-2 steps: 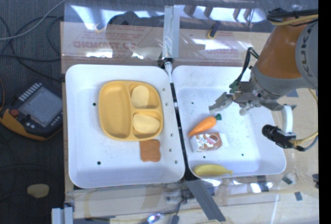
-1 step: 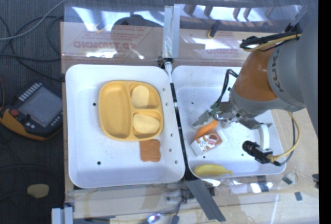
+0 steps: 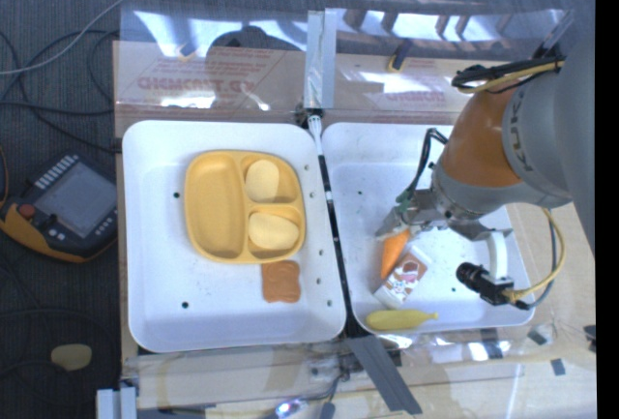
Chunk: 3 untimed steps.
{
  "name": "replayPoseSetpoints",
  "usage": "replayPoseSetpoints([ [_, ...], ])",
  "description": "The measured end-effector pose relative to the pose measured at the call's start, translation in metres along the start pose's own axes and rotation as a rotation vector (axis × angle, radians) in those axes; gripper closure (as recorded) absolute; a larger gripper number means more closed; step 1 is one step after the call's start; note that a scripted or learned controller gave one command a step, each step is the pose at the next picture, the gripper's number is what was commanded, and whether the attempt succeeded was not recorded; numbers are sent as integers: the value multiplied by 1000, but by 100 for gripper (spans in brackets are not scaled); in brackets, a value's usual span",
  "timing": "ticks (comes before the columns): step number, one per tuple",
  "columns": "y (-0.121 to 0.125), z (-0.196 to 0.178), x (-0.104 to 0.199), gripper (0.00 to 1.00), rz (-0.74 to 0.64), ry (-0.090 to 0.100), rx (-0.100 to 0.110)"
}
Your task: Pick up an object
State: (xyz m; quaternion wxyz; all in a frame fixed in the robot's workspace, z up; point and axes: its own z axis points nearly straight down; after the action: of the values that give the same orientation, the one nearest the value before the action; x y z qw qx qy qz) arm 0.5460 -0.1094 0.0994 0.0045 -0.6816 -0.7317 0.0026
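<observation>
My gripper (image 3: 404,222) hangs low over the right bin (image 3: 363,175), right above the top end of an orange carrot (image 3: 390,255). Beside the carrot lies a small white carton with a brown and red label (image 3: 405,278). A yellow banana (image 3: 401,318) rests along the bin's front wall. In the left bin (image 3: 155,311) sits a yellow divided tray (image 3: 215,209) with two pale round pieces, one (image 3: 261,179) in the back compartment and one (image 3: 274,231) in the front. A brown toast-like square (image 3: 281,282) lies just in front of the tray.
The arm's grey body and orange band (image 3: 484,146) cover the right bin's back right part. A raised divider (image 3: 329,214) separates the two bins. Clear plastic panels (image 3: 319,49) stand behind them. A teach pendant (image 3: 60,206) lies on the floor at left.
</observation>
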Motion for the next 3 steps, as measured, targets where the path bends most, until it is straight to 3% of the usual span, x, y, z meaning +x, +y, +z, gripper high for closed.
replayPoseSetpoints([
  [1, 47, -108, 51, 100, -76, -3, -3],
  [2, 46, -108, 51, 0, -76, -3, -3],
  [3, 36, -126, 38, 0, -108, -5, -3],
])
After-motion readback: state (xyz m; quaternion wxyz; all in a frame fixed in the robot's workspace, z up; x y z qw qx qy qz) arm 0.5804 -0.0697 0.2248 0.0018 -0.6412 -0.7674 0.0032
